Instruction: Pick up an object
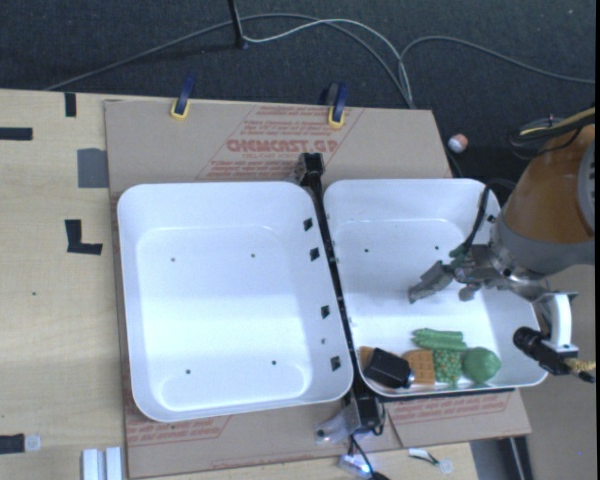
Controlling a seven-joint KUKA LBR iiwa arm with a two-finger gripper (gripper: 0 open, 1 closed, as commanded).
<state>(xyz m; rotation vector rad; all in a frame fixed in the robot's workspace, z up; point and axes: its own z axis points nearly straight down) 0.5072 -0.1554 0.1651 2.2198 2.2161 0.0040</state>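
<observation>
The arm's orange band is cut off at the right edge. Its gripper [442, 280] hangs over the right bin [400, 200], fingers spread, holding nothing. Small objects [438, 360] cluster along that bin's lower edge. Cardboard [280, 140] reads "CHEMCAST".
</observation>
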